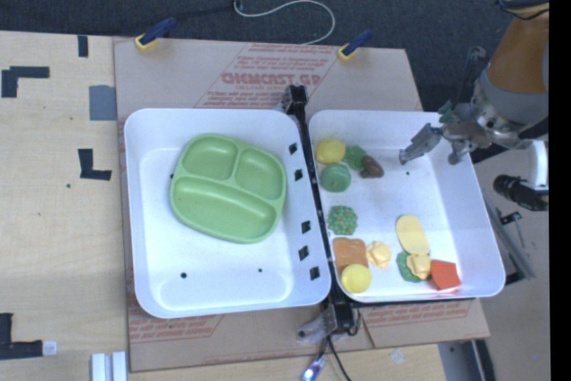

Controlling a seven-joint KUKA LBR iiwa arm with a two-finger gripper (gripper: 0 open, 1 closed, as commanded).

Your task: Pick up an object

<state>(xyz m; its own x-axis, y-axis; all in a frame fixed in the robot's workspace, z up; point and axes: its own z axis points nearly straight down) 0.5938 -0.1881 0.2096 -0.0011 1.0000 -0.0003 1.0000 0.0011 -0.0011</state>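
Note:
My gripper (435, 146) hangs over the far right part of the right bin (464, 219), with its two fingers spread open and nothing between them. Toy foods lie in that bin. A yellow lemon (330, 150), a green round piece (336, 178), a dark green leafy piece (356, 158) and a brown piece (372, 167) sit near the divider, left of the gripper. Nearer the front are a green broccoli (342, 219), an orange block (349, 248), a yellow ball (355, 278), a pale yellow oval (411, 234) and a red block (445, 274).
The left bin (152, 219) holds a green divided plate (228, 186). Black clips run along the divider (308, 192) between the bins. A cable (268, 9) loops behind the bench, and clamps (156, 32) hold the cardboard base.

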